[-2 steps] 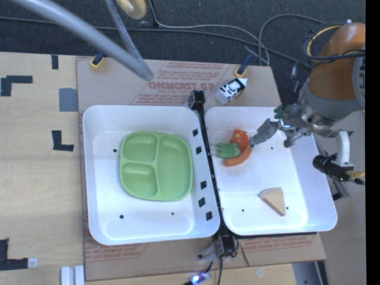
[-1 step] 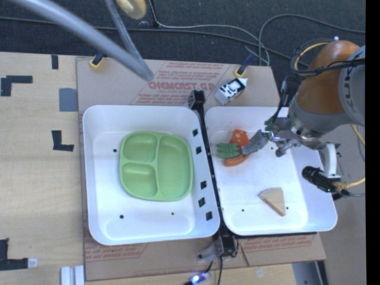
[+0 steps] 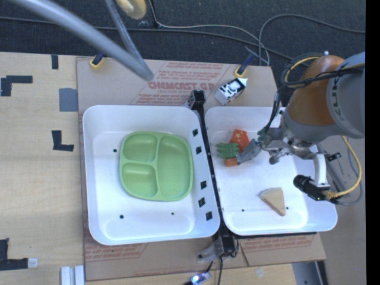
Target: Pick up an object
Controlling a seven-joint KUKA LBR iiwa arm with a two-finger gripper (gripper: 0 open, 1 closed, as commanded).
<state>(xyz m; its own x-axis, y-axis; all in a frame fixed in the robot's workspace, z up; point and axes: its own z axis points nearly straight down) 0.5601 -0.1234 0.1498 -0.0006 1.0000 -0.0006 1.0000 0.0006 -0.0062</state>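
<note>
A single fixed camera looks down at a slant from above the pale wooden counter [image 3: 35, 159], taking in both shallow white plastic bins [image 3: 101, 218] from moderate height.

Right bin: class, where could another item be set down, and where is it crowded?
Bare floor lies left of the tan wedge along the right bin's near edge. Crowded: the far left, where the gripper meets the green toy and orange piece.

Pale wood bench [image 3: 35, 177], cardboard sheet [image 3: 178, 79], dark carpet [image 3: 202, 10], black cables [image 3: 196, 31]
</note>
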